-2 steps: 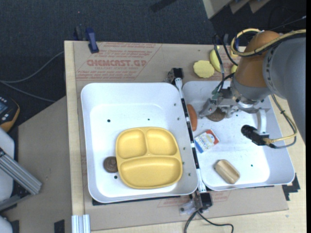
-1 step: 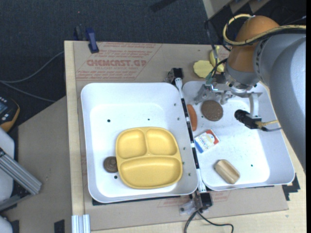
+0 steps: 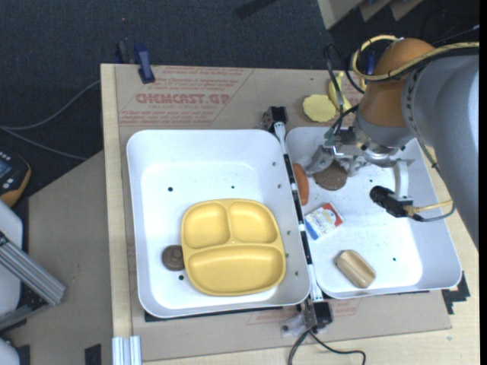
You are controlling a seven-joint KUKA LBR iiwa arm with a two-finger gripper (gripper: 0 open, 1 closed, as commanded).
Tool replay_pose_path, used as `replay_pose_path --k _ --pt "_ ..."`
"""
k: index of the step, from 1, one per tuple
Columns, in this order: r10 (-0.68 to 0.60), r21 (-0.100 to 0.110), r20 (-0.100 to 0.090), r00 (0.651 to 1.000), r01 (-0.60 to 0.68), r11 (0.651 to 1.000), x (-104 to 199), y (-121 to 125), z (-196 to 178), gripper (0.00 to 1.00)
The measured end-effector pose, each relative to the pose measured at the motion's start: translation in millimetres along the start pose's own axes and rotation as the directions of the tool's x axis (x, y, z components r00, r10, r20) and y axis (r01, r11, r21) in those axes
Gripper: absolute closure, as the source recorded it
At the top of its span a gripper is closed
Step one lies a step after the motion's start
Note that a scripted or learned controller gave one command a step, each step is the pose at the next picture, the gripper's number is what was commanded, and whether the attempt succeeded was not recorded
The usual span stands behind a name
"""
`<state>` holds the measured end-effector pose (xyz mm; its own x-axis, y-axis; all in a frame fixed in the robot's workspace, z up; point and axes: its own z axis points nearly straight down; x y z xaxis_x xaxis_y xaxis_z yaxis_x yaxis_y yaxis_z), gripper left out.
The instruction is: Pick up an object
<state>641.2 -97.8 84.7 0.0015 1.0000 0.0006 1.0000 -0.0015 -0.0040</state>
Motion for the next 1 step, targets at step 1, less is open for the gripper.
replay_pose_path --k 1 --pt "0.000 -0.005 0.001 1.000 0.000 1.000 0.1 1.7 -10.9 1.00"
